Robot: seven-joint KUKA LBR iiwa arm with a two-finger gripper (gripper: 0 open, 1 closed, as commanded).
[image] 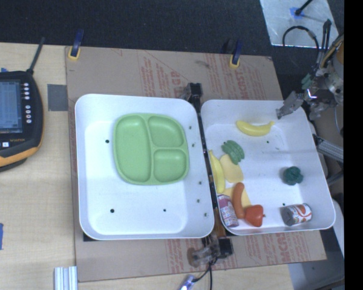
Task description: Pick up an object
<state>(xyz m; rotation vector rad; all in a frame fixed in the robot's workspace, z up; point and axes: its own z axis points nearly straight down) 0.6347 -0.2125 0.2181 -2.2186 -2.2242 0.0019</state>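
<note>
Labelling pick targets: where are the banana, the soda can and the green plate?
banana (255,127): camera view, middle of its curve.
soda can (296,214): camera view, its side.
green plate (128,153): camera view, its large compartment.

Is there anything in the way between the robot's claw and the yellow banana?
Nothing visible is. The gripper sits at the right bin's top right edge, and the banana lies just to its left on bare white floor. The other toys, like the green broccoli and the can, lie lower down, off that path.

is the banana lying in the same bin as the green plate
No, the banana lies in the right bin; the green plate is in the left.
</note>
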